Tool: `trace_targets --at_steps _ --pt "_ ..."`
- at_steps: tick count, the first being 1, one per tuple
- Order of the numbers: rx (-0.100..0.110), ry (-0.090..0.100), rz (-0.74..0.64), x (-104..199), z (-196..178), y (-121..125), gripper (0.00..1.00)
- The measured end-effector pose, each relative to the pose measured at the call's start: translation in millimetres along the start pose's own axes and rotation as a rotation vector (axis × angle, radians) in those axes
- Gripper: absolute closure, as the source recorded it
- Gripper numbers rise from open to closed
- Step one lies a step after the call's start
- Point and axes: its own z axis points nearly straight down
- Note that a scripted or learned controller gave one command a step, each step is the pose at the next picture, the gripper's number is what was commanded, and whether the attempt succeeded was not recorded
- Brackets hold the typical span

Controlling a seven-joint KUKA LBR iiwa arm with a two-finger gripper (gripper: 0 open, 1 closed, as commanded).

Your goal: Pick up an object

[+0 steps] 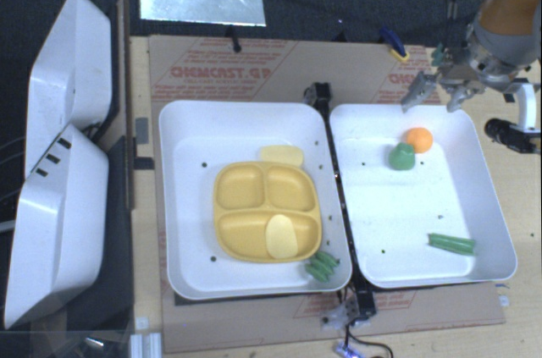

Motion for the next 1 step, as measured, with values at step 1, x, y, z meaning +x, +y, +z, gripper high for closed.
trace_targets --at_steps 1 --pt "-0.001 0.000 -0.001 -3.3 -18.7 11.3 0.00"
